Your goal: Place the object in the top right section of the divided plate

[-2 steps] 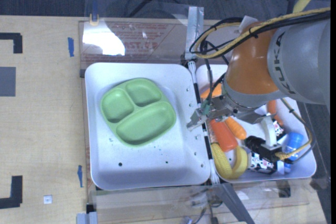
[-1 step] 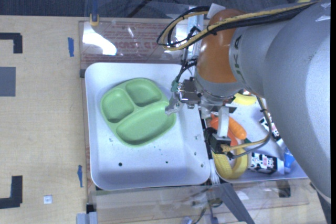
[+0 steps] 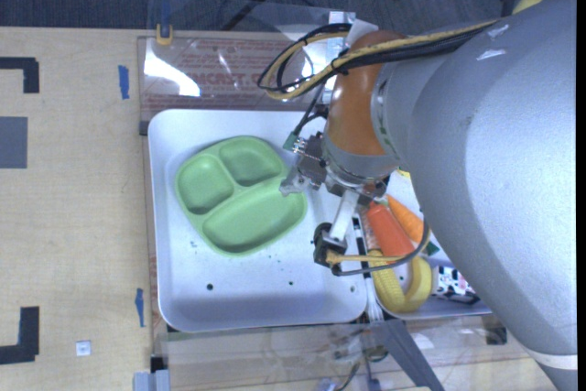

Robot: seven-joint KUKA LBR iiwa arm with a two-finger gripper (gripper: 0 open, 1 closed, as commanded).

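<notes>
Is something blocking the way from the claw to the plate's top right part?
Nothing visible does. The claw hangs by the right rim of the green plate, beside its top right section, which looks bare.

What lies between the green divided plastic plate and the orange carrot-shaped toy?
In the camera view, the arm's gripper hangs between the green plate and the orange toy, close by the plate's right edge.

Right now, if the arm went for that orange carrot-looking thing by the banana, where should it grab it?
Probably across its thick middle, coming straight down from above. The orange carrot lies flat, long and rounded, so fingers closing across its narrow width should fit. The banana lies close by its lower end, so gripping a little higher up looks safer.
</notes>
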